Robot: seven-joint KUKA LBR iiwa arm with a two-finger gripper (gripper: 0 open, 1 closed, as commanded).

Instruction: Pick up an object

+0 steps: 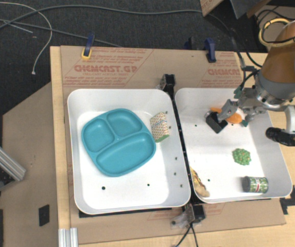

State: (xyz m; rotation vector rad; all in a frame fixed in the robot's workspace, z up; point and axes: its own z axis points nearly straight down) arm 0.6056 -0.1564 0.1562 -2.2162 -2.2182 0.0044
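**Bench inspection: gripper over the orange object in the right bin**

A cardboard-covered bench [116, 68] is seen from above, with two shallow white bins set side by side on it. The left bin [85, 189] is occupied by a teal divided plate [119, 141], lying flat toward the bin's middle. A small patterned paper cup [160, 126] is found tipped on its side, touching or just beside the plate's right edge.

The right bin [214, 158] is entered from the right by the grey arm [283, 60], its orange band visible above the wrist. The gripper [228, 115] is positioned low in the upper part of this bin. A small orange object [234, 118] is seen directly at the fingers, with a black finger pad [215, 122] just to its left. The fingers appear spread on either side of the object rather than pressed onto it, though the angle is poor and contact cannot be confirmed.

Lower in the same bin, a green knobbly ball [242, 156] is noted, well apart from the gripper. A small green-labelled can [255, 184] lies on its side near the bottom right corner. A tan, banana-like item [199, 184] is recorded against the bin's lower left wall.
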